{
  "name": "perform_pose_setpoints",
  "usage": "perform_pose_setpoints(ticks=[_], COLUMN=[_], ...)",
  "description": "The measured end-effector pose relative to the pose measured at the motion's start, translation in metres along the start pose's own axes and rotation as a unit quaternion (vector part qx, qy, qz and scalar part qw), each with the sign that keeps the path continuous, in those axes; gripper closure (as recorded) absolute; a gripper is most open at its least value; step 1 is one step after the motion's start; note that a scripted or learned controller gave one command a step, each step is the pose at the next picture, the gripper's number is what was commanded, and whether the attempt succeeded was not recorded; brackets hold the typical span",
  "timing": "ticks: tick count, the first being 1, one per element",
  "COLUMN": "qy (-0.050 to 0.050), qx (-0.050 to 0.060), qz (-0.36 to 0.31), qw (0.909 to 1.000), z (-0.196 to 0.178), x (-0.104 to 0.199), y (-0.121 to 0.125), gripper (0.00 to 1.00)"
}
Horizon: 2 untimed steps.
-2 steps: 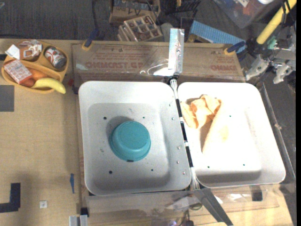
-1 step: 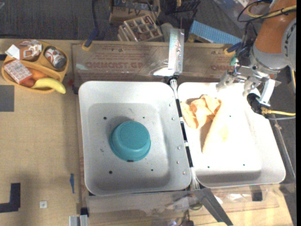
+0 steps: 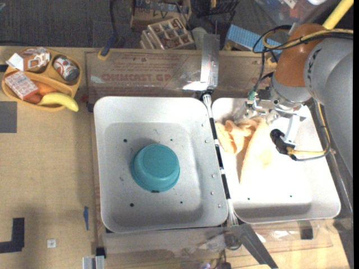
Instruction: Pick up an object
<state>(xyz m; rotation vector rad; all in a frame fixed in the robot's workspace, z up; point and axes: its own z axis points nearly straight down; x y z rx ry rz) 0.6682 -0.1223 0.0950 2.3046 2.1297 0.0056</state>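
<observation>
In the left bin [image 3: 109,116], centre frame, a teal bowl [image 3: 156,167] sits upside down. In the right bin [image 3: 314,203] a pale orange cloth [image 3: 241,139] lies just lower-left of the gripper [image 3: 255,110]; its long axis runs down-frame. Whether the gripper is wide or closed, I cannot tell.

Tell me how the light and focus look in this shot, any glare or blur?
Camera view: soft overall; the right bin is washed out by bright light, so the pale orange cloth fades into it; the teal bowl in the left bin reads clearly, with light shadow; the arm looks blurred at the frame edge.
</observation>
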Motion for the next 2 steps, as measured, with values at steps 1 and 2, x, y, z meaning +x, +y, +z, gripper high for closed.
perform_pose_setpoints(ticks=[1, 2], qy=[-0.001, 0.000], qx=[-0.002, 0.001], qz=[0.000, -0.159], qw=[1.0000, 0.9873], z=[-0.011, -0.091], x=[-0.001, 0.033], y=[0.001, -0.004], gripper=[1.00, 1.00])
